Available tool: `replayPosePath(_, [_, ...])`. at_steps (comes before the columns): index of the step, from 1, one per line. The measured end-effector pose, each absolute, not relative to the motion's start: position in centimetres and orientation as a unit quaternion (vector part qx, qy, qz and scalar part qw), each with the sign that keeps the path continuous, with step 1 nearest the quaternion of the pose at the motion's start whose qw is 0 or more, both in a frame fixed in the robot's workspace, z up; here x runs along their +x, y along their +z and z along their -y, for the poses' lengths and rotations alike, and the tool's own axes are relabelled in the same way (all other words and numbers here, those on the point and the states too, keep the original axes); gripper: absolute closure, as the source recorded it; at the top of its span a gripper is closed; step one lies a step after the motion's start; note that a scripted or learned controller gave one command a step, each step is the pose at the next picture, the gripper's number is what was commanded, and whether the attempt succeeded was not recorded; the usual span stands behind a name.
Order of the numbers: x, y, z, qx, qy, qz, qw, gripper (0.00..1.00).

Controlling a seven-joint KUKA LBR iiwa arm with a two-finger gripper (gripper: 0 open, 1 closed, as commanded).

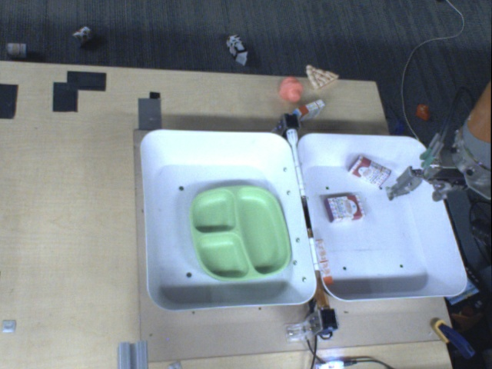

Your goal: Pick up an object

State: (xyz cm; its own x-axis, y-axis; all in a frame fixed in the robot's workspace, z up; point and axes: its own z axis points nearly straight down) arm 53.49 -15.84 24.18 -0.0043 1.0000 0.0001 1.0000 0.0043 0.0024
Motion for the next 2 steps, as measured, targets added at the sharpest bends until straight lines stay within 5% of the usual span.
replayPosePath(1, [54.1, 12.6, 16.0, 0.706, 0.0001, -0.708, 0.000, 0.00])
replayPosePath(2, [61.1, 9.1, 13.4, 0.705, 0.0051, -0.709, 0.006, 0.00])
